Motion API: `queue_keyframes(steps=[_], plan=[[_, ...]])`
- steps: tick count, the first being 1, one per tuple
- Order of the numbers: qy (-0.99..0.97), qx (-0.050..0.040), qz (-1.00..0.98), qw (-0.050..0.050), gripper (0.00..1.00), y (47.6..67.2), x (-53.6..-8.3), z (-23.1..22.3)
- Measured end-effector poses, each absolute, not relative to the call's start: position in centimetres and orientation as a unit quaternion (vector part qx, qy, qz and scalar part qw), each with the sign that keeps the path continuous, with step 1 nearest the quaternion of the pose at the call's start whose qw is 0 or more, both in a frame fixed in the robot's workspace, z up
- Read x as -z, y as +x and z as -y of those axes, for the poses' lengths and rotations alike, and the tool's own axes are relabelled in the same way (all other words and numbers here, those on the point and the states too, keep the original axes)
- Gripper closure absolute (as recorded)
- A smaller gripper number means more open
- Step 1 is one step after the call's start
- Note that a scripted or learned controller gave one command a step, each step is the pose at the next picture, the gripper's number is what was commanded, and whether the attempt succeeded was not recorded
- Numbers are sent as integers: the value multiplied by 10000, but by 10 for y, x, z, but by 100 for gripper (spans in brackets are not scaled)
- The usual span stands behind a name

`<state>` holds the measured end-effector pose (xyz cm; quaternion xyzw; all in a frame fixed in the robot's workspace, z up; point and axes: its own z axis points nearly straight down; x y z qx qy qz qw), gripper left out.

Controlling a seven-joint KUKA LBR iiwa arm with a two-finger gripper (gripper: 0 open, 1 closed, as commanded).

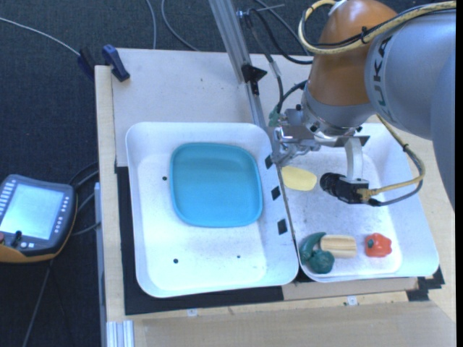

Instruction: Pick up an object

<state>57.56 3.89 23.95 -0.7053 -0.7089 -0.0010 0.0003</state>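
Square blue plastic plate [216,183] lying in left white bin [145,194]. Pale yellow oval piece [299,178] sitting in right white bin [416,230], just under gripper [291,147]. Gripper state: cannot tell. Green vegetable [317,252], tan wooden block [338,246], red tomato [377,245] lining near front edge.

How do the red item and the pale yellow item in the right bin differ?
The red item is small, bright and knobbly, near the bin's front edge; the pale yellow item is larger, smooth and oval, lying farther back beside the divider. The red one sits beside a tan block; the yellow one lies alone. Both rest in the right bin.
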Motion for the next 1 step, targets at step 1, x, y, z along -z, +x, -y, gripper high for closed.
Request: queue_keyframes(steps=[1], plan=[[-7054, 10, 7088, 1, 100, 567, -248, -89]])
